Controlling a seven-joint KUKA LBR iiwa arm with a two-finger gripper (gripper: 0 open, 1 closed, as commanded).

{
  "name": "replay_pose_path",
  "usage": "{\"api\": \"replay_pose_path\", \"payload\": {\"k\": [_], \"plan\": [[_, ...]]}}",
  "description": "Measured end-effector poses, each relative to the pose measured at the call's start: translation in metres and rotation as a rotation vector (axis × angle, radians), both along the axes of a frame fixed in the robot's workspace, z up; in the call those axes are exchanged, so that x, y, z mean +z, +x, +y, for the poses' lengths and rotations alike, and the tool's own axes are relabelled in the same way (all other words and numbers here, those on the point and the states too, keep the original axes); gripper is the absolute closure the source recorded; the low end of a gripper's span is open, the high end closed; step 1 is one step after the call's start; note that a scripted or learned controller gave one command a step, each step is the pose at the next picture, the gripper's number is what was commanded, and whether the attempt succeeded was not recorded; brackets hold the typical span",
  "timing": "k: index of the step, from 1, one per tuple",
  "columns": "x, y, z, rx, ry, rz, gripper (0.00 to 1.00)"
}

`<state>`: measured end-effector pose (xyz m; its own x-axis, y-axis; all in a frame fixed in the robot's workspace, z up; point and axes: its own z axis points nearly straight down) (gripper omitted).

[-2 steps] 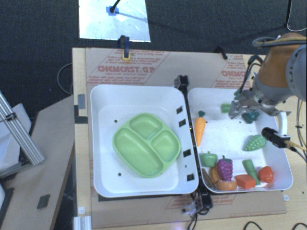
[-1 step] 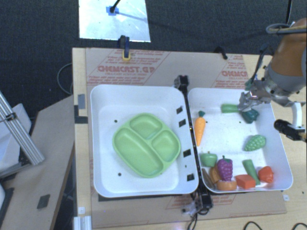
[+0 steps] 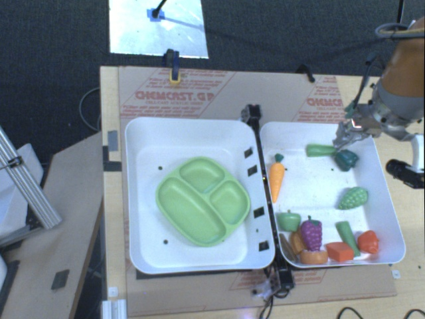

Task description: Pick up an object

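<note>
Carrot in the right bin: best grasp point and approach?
Grip the carrot across its thick orange upper body, just below the green top, coming straight down. It lies flat, lengthwise along the bin's left wall, tapering toward the near end, so close the fingers across its width; the left-side gap looks tight.

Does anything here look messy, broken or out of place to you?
Nothing looks broken or spilled. The green divided plate sits flat in the left bin, turned at an angle. The toy foods, such as the carrot and purple grapes, lie scattered in the right bin, most heaped at its near edge.
</note>
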<state>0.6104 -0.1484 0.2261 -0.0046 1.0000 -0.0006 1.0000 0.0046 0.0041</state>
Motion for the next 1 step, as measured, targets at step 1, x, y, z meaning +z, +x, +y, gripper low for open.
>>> {"api": "replay_pose_path", "payload": {"k": [1], "plan": [[0.009,-0.0281,0.0385,0.003,0.002,0.004,1.0]]}}
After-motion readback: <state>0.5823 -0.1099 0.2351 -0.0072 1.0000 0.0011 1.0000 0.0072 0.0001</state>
